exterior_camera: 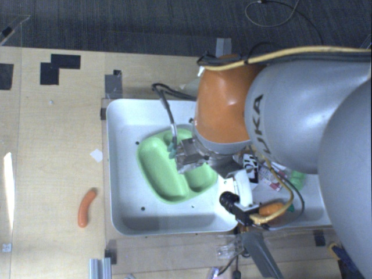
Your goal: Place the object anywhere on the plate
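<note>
The grey arm's gripper is hanging over the light green divided plastic plate in the left white bin. An orange sausage-shaped object is lying on the bench outside the bin, well apart. Placing should mean releasing low over a plate compartment.

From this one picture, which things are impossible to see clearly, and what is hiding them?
- Claw: the camera view shows it over the green plate, but the wrist above covers its tips, so open or shut is unclear.
- Held object: whether there is one cannot be told.
- Right bin: mostly covered by the grey arm.
- Plate's right part: hidden under the wrist.
</note>
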### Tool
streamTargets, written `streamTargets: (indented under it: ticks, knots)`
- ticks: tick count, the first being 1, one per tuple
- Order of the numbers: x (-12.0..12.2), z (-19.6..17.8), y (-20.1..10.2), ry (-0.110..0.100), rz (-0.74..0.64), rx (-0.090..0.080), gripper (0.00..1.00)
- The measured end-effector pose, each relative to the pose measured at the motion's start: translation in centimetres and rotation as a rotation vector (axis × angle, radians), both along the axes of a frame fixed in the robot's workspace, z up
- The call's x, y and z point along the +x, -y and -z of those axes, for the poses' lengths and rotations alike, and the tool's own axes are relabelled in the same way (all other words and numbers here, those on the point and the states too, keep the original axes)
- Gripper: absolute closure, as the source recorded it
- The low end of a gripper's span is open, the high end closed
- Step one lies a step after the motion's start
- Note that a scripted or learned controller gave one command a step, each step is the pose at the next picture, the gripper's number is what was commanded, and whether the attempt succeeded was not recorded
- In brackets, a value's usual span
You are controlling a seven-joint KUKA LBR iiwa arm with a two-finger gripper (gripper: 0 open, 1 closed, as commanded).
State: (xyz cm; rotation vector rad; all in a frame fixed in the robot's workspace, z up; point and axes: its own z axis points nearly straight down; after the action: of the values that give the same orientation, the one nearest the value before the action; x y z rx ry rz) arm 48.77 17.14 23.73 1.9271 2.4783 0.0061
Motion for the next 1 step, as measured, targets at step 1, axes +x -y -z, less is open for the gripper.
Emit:
streamTargets:
  ticks: [1]
  knots:
    - [0.08,-12.12,0.22,0.011,-0.305,0.0,1.0]
